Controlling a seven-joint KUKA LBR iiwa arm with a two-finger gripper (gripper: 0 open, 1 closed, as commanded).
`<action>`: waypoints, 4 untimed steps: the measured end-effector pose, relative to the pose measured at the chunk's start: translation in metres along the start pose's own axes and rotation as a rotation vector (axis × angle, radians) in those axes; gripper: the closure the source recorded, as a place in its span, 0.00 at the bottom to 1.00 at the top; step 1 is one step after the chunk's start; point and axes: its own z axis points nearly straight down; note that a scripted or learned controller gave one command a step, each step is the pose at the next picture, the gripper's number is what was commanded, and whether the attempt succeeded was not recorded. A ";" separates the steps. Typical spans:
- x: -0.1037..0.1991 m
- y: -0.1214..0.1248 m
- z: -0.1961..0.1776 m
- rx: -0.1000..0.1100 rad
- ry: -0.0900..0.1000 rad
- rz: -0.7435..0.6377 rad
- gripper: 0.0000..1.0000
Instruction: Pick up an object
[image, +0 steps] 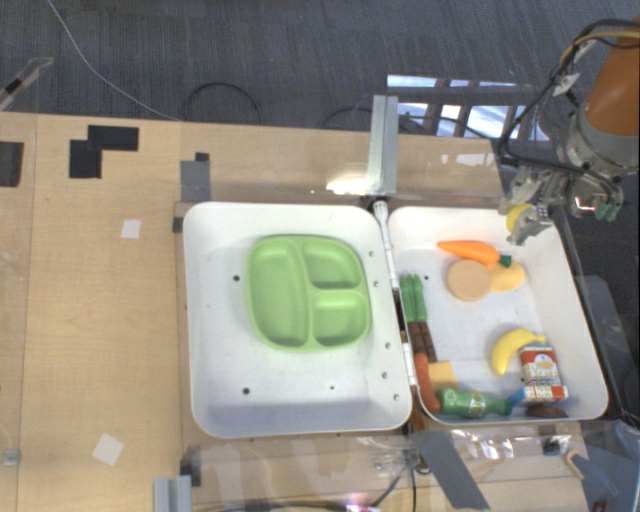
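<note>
My gripper (527, 217) hangs over the far right corner of the right bin (575, 300), under the grey arm with its orange band (612, 95). A small yellow object (516, 214) shows between its fingers, lifted off the bin floor. Just below it lie an orange carrot (468, 251), a tan round disc (468, 281) and a pale yellow piece (509, 278). Nearer the front are a banana (511, 348), a red and white can (538, 368) and a green bottle (470, 403).
The left bin (215, 380) holds a green divided plate (308, 292). Along the right bin's left wall lie a green strip (411, 297), a brown piece (421, 340) and a red piece (424, 378). A metal post (384, 140) stands behind the bins.
</note>
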 end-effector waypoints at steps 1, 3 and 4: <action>-0.003 0.001 -0.013 0.001 -0.011 -0.003 1.00; 0.061 0.084 -0.010 -0.005 0.015 -0.181 1.00; 0.029 0.122 -0.020 -0.004 0.014 -0.007 1.00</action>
